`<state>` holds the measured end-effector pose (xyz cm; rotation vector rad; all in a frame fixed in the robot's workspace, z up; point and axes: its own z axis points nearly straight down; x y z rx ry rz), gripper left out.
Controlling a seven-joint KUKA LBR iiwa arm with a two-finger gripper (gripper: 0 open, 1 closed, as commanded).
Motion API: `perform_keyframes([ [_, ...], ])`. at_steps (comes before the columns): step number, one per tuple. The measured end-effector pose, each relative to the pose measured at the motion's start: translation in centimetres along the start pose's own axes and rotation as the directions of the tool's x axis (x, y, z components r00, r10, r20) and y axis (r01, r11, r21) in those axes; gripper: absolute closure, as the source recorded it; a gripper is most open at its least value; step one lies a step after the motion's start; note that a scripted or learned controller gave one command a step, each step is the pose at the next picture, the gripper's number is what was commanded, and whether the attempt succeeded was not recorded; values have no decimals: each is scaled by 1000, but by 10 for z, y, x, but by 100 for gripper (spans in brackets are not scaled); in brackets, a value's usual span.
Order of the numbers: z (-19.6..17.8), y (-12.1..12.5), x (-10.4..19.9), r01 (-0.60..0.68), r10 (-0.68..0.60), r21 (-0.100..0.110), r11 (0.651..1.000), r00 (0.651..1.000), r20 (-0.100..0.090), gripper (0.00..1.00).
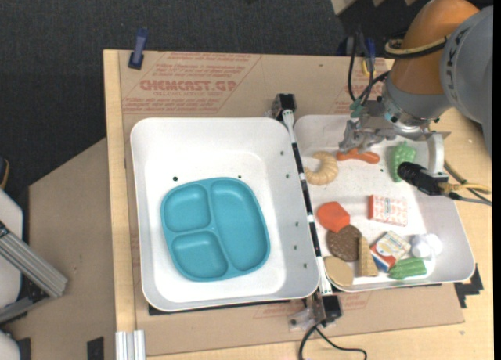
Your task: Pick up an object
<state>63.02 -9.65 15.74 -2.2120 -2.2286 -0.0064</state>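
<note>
My gripper point(356, 141) is low over the far end of the right bin point(454, 229), below the orange band point(429, 34) of the arm. Its tip is right at an orange carrot-like piece point(362, 157) lying on the bin floor, and it hides part of that piece. A tan croissant point(323, 168) lies just to the left of the carrot. A green piece point(405, 152) lies to its right, beside a black part of the wrist point(417, 176).
The right bin also holds an orange block point(333, 214), a brown cookie point(344, 243), a pink-and-white packet point(388, 210), a green item point(408, 269) and small packets near the front. The left bin point(156, 147) holds a blue compartment plate point(214, 228). Cables point(470, 188) trail right.
</note>
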Motion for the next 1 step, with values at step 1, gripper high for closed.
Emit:
perform_keyframes([
  [1, -35, -53, 59, -2, 2, 4, 1000, 1000, 0, 100],
])
